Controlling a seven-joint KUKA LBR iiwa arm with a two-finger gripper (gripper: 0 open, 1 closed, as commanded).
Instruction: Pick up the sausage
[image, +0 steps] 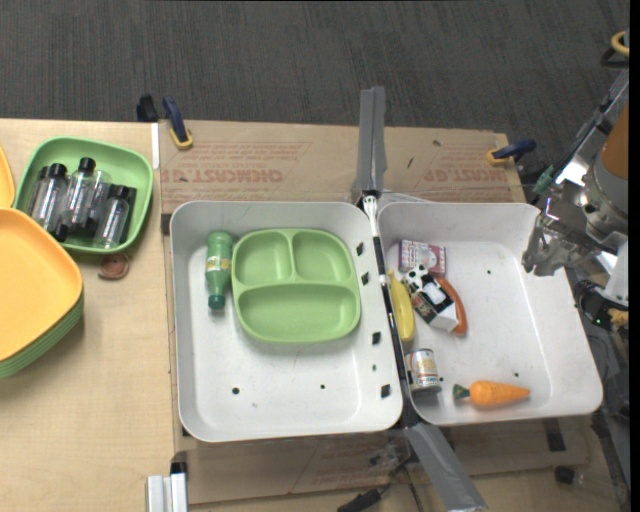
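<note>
Right, the sausage (454, 303) lies in the right bin (520, 330), toward its left-center, a thin orange-red curve tucked against the right side of a small black-and-white carton (432, 296); the two touch. Just far of them sits a purple-pink packet (424, 256). Left of the carton, a banana (402, 311) runs along the bin's left wall. Nearer, a small can (425, 368) stands by that same wall, & a carrot (496, 394) lies near the bin's near edge, pointing right. The gripper (548, 256) hangs over the right bin's far-right rim, well apart from the sausage, w/ nothing between its fingers; can't tell if they're spread or closed from this angle. Over in the left bin (290, 400) there's a green divided plate (296, 285) w/ three compartments, & a green bottle (218, 268) lying just left of it. Off the bins, on the bench's far left, a green tray (136, 190) holds several small bottles (82, 200), next to a stack of orange plates (35, 290).
</note>
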